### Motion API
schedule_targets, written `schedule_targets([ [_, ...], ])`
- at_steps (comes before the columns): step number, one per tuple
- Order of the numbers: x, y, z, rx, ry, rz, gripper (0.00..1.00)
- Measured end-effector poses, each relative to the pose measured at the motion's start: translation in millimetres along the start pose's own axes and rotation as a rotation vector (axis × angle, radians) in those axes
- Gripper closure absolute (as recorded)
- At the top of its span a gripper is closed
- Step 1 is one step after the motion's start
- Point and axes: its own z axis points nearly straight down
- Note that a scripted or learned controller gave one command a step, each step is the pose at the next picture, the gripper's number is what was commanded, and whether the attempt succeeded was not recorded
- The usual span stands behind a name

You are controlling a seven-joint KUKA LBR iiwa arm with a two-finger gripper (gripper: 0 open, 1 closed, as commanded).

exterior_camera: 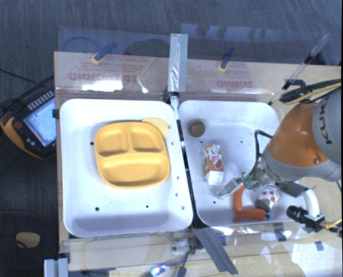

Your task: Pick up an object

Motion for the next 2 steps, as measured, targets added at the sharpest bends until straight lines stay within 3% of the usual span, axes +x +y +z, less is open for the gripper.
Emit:
schedule_targets([
  [1,-2,2,-8,-0.003,-0.002,0.002,1.0],
  [2,30,44,-93,0.012,-0.002,0.269,1.0],
])
